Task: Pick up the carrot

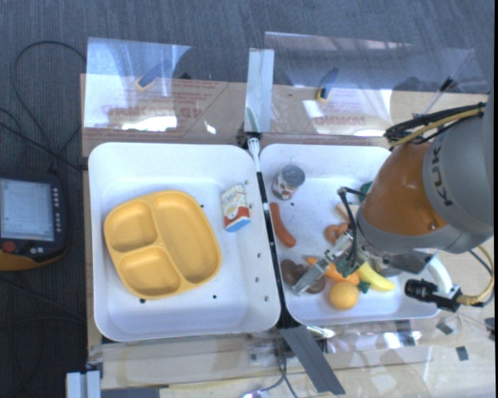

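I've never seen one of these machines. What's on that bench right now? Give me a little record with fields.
arm: grey with orange band, reaching over the right bin
end effector: low among the items in the right bin; finger state unclear
carrot: small orange piece beside the end effector, partly hidden
right bin: also holds a sausage, a small can, an orange, a banana
left bin: holds a yellow divided plate and a small carton
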Controlling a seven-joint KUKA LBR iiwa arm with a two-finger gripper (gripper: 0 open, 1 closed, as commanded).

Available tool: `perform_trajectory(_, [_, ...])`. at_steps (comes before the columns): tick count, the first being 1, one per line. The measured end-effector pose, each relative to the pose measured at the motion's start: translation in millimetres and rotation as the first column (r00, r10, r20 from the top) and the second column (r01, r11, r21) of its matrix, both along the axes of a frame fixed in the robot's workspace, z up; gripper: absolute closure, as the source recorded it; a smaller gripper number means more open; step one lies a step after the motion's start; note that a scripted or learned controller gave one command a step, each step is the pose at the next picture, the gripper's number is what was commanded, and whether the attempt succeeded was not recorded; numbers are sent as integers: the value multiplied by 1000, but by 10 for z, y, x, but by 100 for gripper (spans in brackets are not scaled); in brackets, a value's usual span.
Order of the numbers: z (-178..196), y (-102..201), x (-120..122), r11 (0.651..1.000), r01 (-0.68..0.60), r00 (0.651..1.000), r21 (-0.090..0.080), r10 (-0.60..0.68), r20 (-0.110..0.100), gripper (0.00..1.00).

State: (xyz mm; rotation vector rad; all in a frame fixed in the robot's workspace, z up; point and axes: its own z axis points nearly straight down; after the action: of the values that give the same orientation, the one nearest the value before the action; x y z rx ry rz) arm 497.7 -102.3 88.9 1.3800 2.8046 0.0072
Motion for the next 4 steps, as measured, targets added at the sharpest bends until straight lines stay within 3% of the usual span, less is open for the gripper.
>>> perform_trajectory(1, [1,20,-83,988,156,988,3,-156,1,0])
perform_trajectory(2, [121,15,-63,988,157,988,1,-157,7,100])
perform_trajectory(4, [287,30,-62,988,154,988,0,-154,4,100])
